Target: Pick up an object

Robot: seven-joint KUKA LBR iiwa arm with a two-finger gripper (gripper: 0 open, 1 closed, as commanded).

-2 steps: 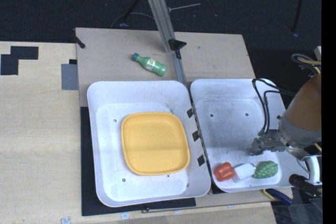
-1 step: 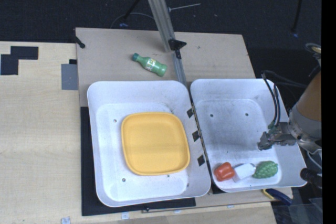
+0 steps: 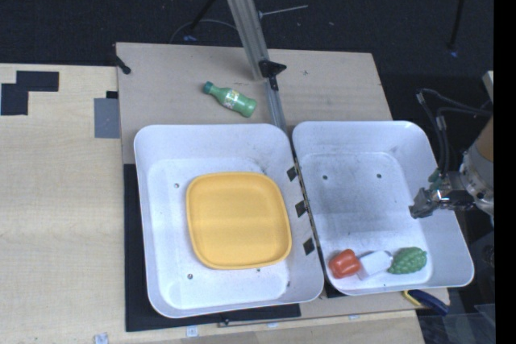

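In the right bin (image 3: 355, 141), three small objects lie along the front edge: a red pepper-like piece (image 3: 345, 263), a white block (image 3: 375, 263) and a green bumpy piece (image 3: 408, 260). My gripper (image 3: 426, 203) hangs over the bin's right side, above and a little behind the green piece, apart from all three. Nothing shows between its fingers. A yellow square plate (image 3: 238, 219) lies flat in the left bin (image 3: 161, 149).
A small green bottle (image 3: 230, 99) lies on its side on the bench behind the left bin. A metal rail (image 3: 248, 12) slants up from between the bins. Clips (image 3: 300, 208) join the bins along their shared wall.
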